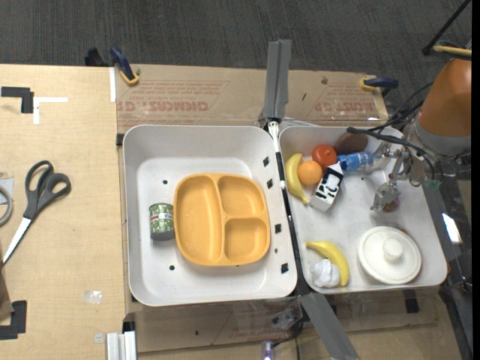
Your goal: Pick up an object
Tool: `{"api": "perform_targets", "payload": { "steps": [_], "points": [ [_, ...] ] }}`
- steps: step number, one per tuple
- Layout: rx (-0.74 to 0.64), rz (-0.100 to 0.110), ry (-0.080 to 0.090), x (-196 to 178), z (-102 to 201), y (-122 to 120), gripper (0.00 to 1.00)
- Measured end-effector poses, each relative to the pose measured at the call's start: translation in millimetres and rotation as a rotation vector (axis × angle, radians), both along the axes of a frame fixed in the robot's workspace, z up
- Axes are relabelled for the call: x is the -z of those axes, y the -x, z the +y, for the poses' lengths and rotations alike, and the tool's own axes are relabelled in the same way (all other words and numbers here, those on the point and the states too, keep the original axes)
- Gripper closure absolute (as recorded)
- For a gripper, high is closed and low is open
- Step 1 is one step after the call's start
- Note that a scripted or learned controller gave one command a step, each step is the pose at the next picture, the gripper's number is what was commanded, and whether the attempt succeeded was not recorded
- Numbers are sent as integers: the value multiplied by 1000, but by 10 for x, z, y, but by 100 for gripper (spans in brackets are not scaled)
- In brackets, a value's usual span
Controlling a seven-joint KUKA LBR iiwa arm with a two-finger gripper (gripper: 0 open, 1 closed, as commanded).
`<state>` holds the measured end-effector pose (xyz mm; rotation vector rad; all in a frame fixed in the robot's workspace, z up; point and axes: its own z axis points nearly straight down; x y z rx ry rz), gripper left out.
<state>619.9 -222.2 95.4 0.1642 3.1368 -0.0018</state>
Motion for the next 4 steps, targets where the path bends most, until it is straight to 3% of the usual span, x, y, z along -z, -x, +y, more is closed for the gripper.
{"api": "perform_targets", "payload": {
  "steps": [1,2,3,4],
  "points": [
    [129,17,-4,66,829,-98,0],
    [154,-6,0,-407,260,-120,0],
    [266,-7,-1,5,775,-275,0],
    [337,-4,1,22,1258,-82,0]
  ]
}}
